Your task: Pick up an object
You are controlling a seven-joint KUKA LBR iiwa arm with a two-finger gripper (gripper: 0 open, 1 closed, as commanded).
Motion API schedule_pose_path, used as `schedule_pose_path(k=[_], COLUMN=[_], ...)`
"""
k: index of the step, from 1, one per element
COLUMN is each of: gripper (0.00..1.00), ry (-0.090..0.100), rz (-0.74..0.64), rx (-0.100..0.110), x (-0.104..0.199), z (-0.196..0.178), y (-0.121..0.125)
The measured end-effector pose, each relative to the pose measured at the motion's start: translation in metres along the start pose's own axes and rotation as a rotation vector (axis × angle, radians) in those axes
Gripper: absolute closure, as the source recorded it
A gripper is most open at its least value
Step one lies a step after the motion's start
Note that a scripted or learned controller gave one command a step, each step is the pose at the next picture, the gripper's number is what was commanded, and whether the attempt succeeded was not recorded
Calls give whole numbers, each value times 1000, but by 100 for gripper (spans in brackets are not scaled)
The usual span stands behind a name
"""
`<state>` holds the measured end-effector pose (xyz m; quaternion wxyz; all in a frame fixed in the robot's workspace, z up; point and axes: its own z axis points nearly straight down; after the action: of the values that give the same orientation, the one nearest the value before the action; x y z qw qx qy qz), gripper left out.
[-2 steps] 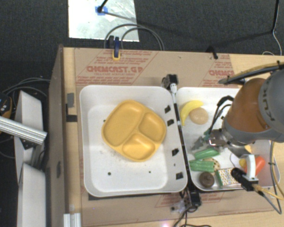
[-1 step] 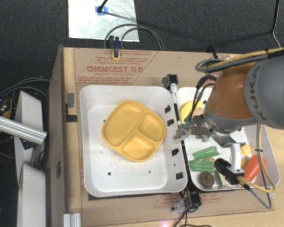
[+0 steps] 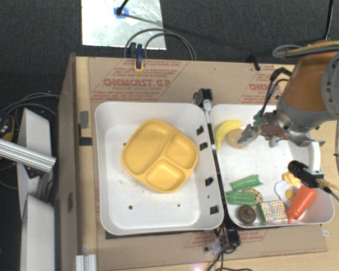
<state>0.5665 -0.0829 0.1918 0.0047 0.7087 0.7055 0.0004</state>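
Banana (image 3: pixel 225 131) lies at upper left of right bin (image 3: pixel 327 212), touching tan round piece just beside it. Gripper (image 3: pixel 260 133) is seen low over the bin, just right of banana; fingers appear spread, nothing observed between them. No object is lifted; grasp is judged not yet made. Other candidates lie undisturbed along lower edge: green pods (image 3: pixel 243 188), brown round item (image 3: pixel 247 214), orange bottle (image 3: pixel 301 202). Left bin (image 3: pixel 110 151) bears yellow divided plate (image 3: pixel 160 155). Remaining: closure on object, then lift.

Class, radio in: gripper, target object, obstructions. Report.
Gripper low in right bin, beside banana; grip unclear. Nothing lifted. Green pods, orange bottle lie apart, nearer front.
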Motion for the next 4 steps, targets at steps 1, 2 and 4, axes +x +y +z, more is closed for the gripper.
schedule_pose_path(k=[1, 2, 4], gripper=[0, 0, 0], ry=[1, 9, -9], rz=[-7, -12, -4], rx=[-2, 11, 4], x=[-71, -10, -11], z=[35, 91, 102], y=[105, 70, 82])
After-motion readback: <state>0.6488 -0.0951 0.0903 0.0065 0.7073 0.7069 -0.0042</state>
